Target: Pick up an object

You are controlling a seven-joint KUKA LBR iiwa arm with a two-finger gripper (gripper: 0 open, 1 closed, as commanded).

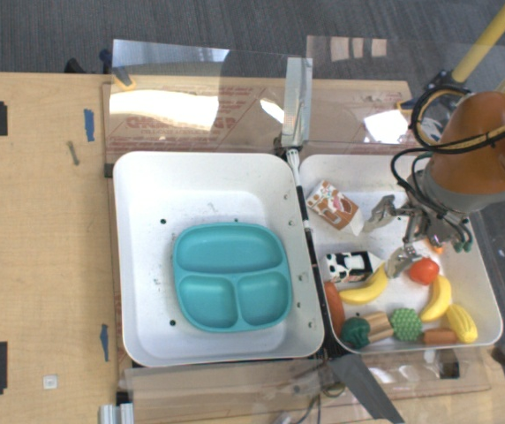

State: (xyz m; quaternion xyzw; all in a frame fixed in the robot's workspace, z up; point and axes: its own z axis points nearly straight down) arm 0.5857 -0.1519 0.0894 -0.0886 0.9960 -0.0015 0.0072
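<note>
1. Hovering over the right bin [486,303], the pincer [394,235] hangs with its two fingers spread wide and nothing between them.
2. Toys crowd the bin's near end: a red tomato [423,271] just beside the lower finger, a yellow banana [365,289] curling under it, a black-and-white cow [348,266] to the left.
3. A small printed carton [332,205] lies apart near the far wall (the least crowded pick, by the look of it).
4. The left bin [138,237] holds a teal divided plate [231,274].
5. A clean grasp likely calls for centring over one toy, descending straight, and closing only once both fingers flank it; the banana's curve could slip sideways.
</note>
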